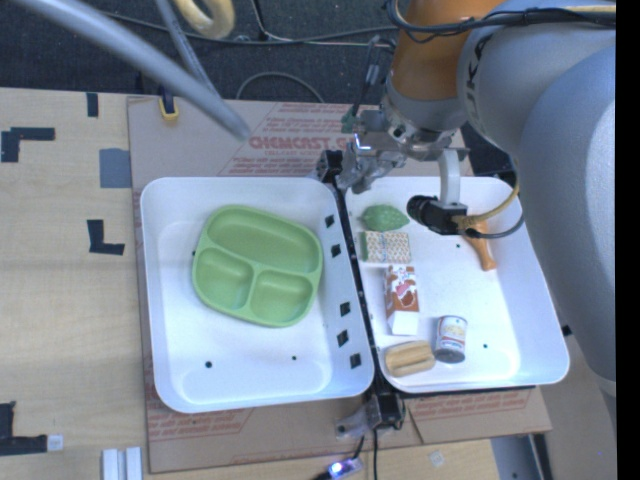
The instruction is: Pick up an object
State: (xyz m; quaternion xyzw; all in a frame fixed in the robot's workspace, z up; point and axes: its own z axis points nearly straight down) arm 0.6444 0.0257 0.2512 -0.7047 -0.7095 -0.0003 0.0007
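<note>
Objects lie along the left side of the right bin [520, 298]: a green leafy piece [385, 216] near the far edge, then a checkered block [387, 246], a red and white carton [402, 293] and a tan roll [408, 358] at the near edge, with a small can [451, 338] just beside the roll. An orange piece [483, 251] lies apart, its upper end hidden by robot hardware. The left bin [150, 268] holds a green divided plate [258, 265]. The gripper [352, 171] sits over the far end of the shared rim, dark and blurred; whether it is open, closed or gripping anything cannot be told. Labels are too small to read.
</note>
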